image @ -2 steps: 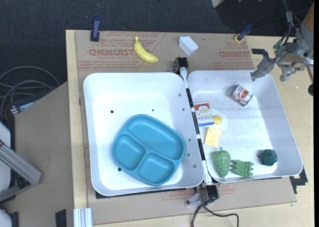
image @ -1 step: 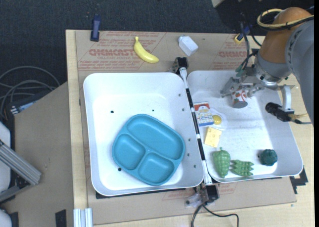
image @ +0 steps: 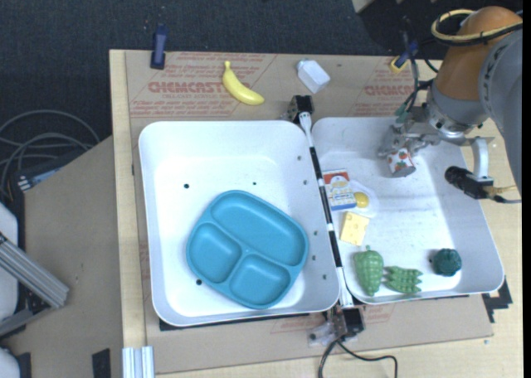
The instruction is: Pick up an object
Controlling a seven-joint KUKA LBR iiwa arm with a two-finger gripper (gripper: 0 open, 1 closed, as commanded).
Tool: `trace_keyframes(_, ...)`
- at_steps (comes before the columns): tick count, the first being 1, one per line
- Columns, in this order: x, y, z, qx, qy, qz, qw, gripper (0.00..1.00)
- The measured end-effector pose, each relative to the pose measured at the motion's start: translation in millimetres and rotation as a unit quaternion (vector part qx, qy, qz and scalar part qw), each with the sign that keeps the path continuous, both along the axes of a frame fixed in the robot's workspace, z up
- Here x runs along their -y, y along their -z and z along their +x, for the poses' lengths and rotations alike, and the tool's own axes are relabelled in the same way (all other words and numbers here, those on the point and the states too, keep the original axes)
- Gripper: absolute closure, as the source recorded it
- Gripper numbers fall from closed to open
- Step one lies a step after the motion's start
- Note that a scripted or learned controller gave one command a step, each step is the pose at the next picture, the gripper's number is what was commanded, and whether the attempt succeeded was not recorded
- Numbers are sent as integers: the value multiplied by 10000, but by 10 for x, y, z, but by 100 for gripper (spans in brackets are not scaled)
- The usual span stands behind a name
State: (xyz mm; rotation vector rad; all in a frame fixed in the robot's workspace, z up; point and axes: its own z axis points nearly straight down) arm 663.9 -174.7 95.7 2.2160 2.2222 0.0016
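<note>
**Pick attempt: arm working the far end of the right bin**

Camera view. Noting, nearest the lens, a green knobbly toy and a green leafy toy lying side by side against the front wall of the right bin, with a dark teal ball just beside them toward the right wall. Logging a yellow card, a red-and-white packet and a small yellow piece clustering near the divider. Recording a blue divided plate sitting alone in the left bin. Marking a banana and a white block resting on the bench beyond both bins.

Locating the gripper hanging low over the far part of the right bin, directly at a small grey-and-red object, the likely target, well apart from every other item. Seeing contact or near contact, but not resolving which. Not resolving the pincer's state either: wide, narrow or holding, cannot tell at this slant.

Judging the step as grasping, or just about closing. Advising: centring over the object before closing, closing fully before rising, lifting straight up and slowly, staying off the bin's far wall, and confirming that the object is rising with the wrist before counting the pick as done.
</note>
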Motion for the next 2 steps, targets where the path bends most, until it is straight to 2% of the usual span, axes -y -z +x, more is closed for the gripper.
trace_keyframes(1, -617, 57, 29, -22, 4, 18, 10000, 100)
trace_keyframes(2, -1328, -901, -529, -14, 4, 14, 10000, 100)
